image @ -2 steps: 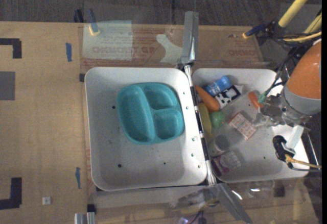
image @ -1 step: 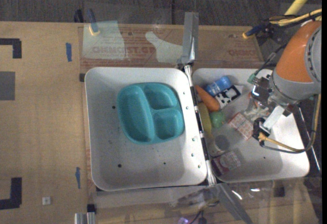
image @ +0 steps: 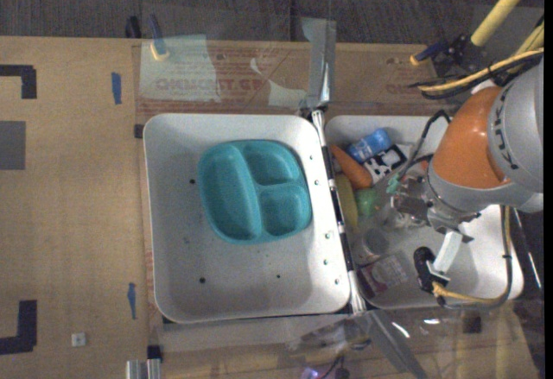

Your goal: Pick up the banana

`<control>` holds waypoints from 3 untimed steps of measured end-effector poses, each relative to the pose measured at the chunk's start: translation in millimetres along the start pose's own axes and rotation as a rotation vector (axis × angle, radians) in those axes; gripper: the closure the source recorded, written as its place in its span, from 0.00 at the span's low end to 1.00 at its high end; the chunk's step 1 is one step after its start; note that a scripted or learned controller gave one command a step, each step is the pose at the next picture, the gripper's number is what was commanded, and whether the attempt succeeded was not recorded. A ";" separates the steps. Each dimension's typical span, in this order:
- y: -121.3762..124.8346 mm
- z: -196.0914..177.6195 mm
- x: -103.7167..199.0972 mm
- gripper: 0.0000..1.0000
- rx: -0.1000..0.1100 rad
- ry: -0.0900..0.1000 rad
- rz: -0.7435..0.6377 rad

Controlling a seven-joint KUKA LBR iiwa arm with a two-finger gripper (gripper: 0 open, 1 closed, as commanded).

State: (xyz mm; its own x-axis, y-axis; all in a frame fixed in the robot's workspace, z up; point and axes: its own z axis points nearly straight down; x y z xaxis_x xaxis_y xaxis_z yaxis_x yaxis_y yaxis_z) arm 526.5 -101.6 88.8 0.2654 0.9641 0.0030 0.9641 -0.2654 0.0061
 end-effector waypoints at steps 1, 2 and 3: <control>57.6 -154.7 45.6 1.00 0.005 -0.004 -0.005; 135.8 -216.5 42.4 1.00 0.005 -0.005 0.456; 105.2 -265.4 92.0 1.00 0.005 -0.006 0.774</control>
